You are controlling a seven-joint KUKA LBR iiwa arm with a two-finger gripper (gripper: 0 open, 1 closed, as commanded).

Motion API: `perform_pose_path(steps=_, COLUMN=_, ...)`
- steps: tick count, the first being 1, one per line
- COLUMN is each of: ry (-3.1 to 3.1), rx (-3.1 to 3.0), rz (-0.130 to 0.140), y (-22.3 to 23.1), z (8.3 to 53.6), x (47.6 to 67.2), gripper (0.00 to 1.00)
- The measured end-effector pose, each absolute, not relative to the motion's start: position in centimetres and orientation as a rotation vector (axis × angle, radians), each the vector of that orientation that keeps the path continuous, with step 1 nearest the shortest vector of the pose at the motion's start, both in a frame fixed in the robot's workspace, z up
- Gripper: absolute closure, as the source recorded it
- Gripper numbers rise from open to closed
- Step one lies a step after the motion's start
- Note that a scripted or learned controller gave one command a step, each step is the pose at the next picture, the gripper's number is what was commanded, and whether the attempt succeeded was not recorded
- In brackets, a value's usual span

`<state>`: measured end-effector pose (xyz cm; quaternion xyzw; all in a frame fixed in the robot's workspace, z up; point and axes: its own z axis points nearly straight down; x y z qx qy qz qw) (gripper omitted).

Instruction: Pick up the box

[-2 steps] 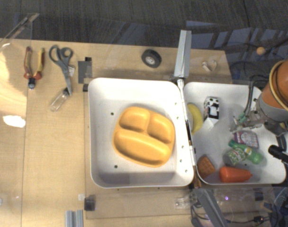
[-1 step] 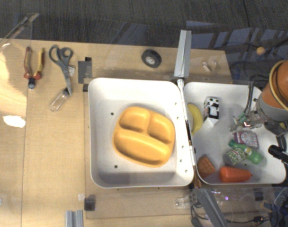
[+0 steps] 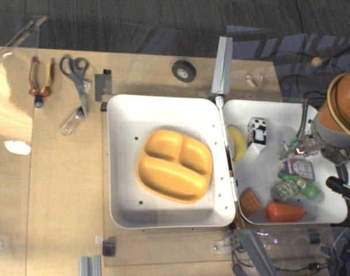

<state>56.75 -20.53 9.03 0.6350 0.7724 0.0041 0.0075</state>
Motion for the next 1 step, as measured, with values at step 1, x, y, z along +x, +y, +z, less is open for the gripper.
perform_pose_path(steps=1, ry=2.415, rx=1.986, rz=0.013, y=-20.53, z=9.03, x=56.75, gripper=0.0)
